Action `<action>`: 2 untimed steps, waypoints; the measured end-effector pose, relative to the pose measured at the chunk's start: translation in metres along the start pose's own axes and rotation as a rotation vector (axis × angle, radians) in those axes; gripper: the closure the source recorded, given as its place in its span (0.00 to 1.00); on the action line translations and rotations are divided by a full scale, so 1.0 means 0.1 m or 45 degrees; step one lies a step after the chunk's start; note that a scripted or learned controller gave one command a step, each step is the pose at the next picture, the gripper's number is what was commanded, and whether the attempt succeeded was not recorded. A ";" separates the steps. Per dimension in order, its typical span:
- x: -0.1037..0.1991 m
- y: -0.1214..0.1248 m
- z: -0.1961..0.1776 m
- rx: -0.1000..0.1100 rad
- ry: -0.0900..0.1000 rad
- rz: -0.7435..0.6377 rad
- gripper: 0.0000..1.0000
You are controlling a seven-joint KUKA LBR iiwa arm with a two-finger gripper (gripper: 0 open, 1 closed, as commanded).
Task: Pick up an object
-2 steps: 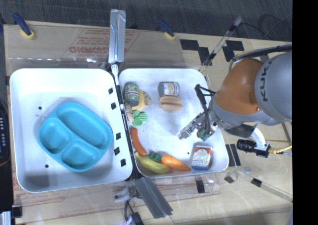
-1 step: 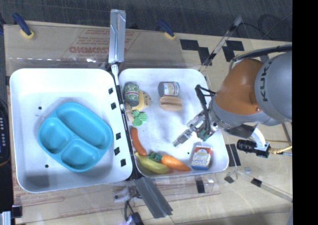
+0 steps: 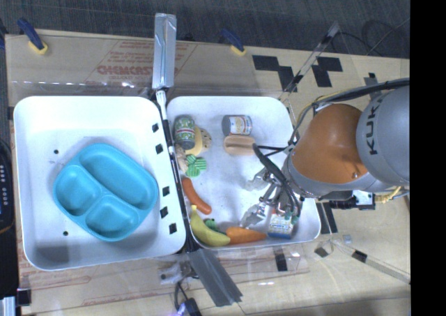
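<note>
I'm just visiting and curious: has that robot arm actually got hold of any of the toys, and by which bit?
It cannot be told. The gripper sits low in the right white bin, just above the orange toy carrot.

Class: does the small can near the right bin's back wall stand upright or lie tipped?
Tipped: the can lies on its side, label facing up.
</note>
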State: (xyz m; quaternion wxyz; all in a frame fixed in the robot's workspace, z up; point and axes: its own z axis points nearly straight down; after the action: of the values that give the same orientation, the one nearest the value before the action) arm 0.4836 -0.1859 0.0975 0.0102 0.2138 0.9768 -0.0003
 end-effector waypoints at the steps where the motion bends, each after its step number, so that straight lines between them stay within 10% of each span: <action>1: 0.01 -0.10 0.01 0.008 0.019 0.573 0.00; 2: -0.43 -0.07 -0.01 0.016 0.022 1.108 0.00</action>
State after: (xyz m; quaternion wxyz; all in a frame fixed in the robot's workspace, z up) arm 0.5195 -0.2102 0.0991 -0.0001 0.6058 0.7956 0.0000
